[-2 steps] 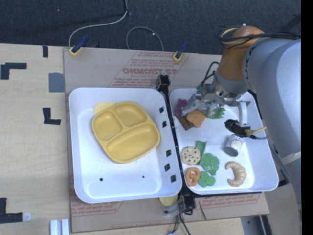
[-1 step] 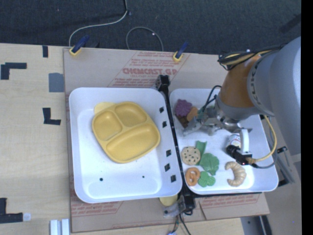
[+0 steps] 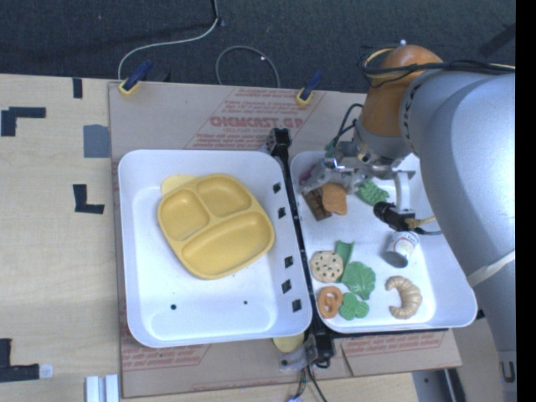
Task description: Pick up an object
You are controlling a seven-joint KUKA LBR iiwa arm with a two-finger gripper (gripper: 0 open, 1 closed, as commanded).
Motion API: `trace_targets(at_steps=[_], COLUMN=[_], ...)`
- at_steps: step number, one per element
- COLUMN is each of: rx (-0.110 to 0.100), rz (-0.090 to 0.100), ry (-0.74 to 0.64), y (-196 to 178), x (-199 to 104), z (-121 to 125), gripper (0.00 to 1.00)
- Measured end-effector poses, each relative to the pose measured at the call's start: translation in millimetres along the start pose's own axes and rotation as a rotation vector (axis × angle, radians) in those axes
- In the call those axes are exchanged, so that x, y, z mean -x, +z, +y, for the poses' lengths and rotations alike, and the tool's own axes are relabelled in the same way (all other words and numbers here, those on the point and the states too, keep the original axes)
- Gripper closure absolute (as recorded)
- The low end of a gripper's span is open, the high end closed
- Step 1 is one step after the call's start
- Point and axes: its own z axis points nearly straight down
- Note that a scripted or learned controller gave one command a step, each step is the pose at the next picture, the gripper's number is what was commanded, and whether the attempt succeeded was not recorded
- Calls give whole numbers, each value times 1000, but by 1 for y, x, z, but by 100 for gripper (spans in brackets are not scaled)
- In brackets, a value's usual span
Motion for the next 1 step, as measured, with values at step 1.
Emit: trace_targets(at_steps=[1], rx=[3], rz=[-1], ry=[4], y=[-11], x=[1], z=[-2], gripper=[100])
